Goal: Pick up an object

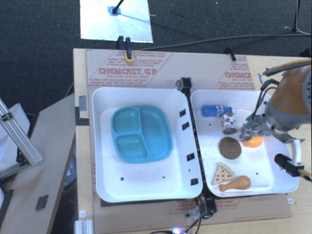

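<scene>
A bulky arm (292, 101), orange band over grey wrist, dark cables looping beside it, a small metal gripper (249, 129).

A single fixed camera hangs above the bench (161, 208) and looks down on it at a slant, from far enough off to take in both white bins whole. The left bin (105, 130) sits at the centre of the frame and the right bin (263, 179) at centre right, the two side by side along the frame's middle band. Dark carpeted floor (39, 43) fills the top and left of the frame beyond the bench's far edge, with a pale square sheet (131, 18) at upper centre. The arm (290, 99) enters at the right edge, cut off by the frame there.
</scene>
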You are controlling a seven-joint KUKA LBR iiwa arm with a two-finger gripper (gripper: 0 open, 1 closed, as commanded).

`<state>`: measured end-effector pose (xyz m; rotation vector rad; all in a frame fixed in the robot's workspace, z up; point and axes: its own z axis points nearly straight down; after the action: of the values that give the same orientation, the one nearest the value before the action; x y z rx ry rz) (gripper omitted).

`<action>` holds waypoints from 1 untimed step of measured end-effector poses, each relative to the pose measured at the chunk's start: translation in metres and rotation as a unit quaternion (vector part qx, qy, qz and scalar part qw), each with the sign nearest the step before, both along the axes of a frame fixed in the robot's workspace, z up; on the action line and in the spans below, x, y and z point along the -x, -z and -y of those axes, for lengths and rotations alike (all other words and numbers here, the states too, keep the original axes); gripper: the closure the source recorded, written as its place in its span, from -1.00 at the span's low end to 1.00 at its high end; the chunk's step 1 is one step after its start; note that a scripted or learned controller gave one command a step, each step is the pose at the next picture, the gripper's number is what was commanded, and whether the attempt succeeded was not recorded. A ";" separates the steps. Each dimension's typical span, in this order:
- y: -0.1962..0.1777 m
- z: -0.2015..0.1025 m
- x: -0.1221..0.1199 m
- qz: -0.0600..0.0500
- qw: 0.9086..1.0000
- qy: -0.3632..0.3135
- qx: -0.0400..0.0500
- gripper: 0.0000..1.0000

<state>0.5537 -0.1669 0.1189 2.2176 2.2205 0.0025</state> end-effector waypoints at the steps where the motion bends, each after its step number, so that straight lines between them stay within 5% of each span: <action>1: -0.063 -0.005 -0.002 0.002 1.000 -0.002 0.000 1.00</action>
<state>0.5553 -0.1621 0.1822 2.2121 2.2219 0.0060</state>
